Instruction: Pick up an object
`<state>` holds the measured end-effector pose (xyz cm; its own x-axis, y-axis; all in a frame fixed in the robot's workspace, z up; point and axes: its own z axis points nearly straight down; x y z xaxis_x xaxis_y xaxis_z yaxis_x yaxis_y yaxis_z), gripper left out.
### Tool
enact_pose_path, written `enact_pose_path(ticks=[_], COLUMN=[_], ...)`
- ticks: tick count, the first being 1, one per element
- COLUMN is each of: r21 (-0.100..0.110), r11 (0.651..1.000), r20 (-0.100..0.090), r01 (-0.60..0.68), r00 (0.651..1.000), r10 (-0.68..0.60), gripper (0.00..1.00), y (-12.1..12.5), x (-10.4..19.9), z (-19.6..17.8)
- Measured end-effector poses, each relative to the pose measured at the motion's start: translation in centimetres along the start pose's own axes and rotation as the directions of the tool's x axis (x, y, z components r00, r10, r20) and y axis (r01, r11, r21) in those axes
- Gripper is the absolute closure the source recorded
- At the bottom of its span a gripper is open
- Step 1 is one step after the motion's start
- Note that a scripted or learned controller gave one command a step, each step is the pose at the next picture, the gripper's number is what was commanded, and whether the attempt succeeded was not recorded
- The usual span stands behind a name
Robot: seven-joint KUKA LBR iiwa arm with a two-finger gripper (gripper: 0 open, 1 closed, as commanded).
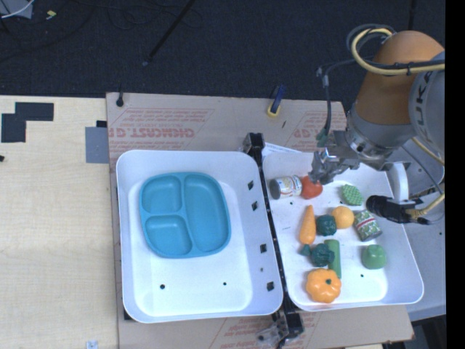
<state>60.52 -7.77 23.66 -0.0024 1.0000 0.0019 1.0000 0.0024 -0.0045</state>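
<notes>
Reaching in from the right, the grey arm (pixel 396 86) with its orange band hangs low over the right bin (pixel 407 286), and the gripper (pixel 322 171) sits at the bin's upper left, right above a small red tomato-like toy (pixel 312 189). From where I stand I cannot tell whether the fingers are spread or pressed together, nor whether they touch the toy. Just left of the red piece lies a little can (pixel 285 187) on its side. Below them are a carrot (pixel 308 225), a dark teal piece (pixel 326 225), a yellow piece (pixel 343 217), and an orange pumpkin (pixel 322 286) near the front rim. On the counter's left, the left bin (pixel 138 289) holds a blue divided plate (pixel 184 214).
</notes>
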Motion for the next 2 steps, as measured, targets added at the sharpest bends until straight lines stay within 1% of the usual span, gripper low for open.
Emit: enact_pose_path(ticks=[1,2], r21=[0.002,0.002], r11=[1.000,1.000], r20=[-0.001,0.000], r01=[0.001,0.001], r00=[1.000,1.000], r10=[-0.001,-0.001], gripper=[1.00,1.00], y=[-3.4,-5.9], x=[5.3,8.9], z=[0.5,0.5])
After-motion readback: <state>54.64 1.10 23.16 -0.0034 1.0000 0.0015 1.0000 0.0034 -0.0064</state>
